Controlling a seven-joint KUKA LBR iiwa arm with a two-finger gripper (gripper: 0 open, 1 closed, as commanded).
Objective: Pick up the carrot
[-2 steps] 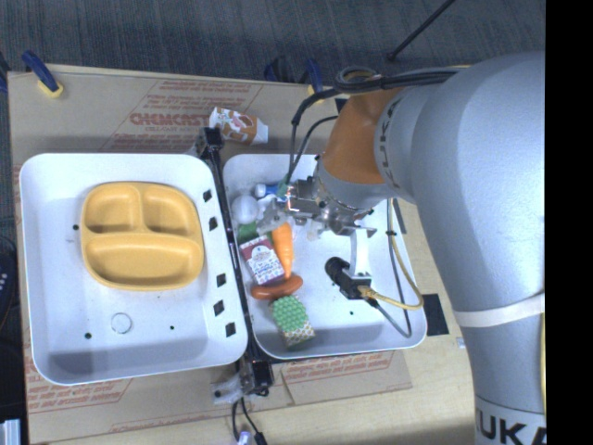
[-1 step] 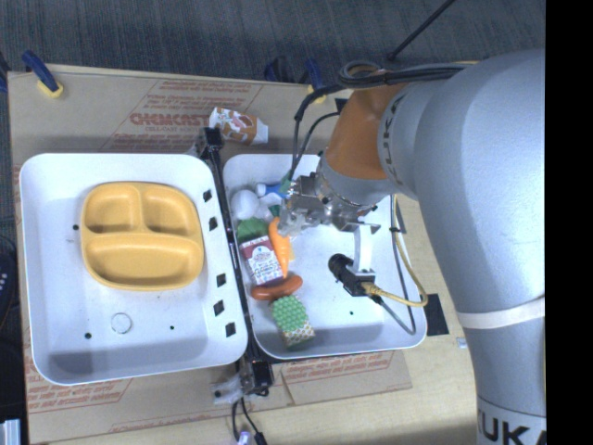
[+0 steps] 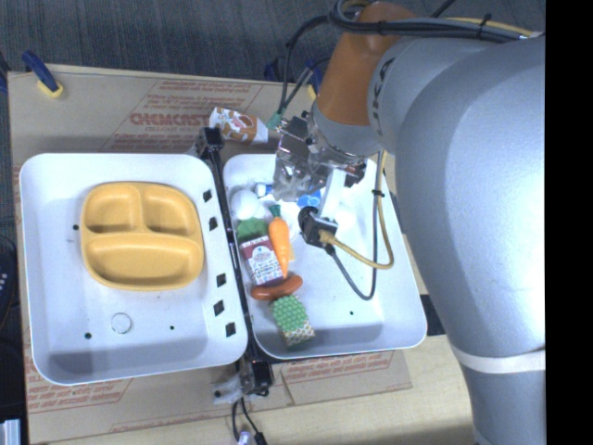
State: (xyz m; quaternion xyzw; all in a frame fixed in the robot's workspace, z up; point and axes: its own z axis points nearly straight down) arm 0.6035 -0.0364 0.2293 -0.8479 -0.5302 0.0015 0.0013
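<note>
The orange carrot [image 3: 280, 239] lies in the right bin [image 3: 371, 327], near its left wall, pointing roughly toward the front. It rests against a red and white packet [image 3: 263, 260]. My gripper [image 3: 294, 185] hangs over the back of the right bin, just above and behind the carrot's far end. The wrist and cabling hide the fingertips.
In the right bin a red sausage-like piece [image 3: 276, 289], a green textured item [image 3: 293, 318], a green piece [image 3: 251, 227] and white and blue items [image 3: 246, 199] crowd the left side. A yellow divided plate [image 3: 142, 233] sits in the left bin [image 3: 56, 341]. A small packet [image 3: 233, 124] lies behind the bins.
</note>
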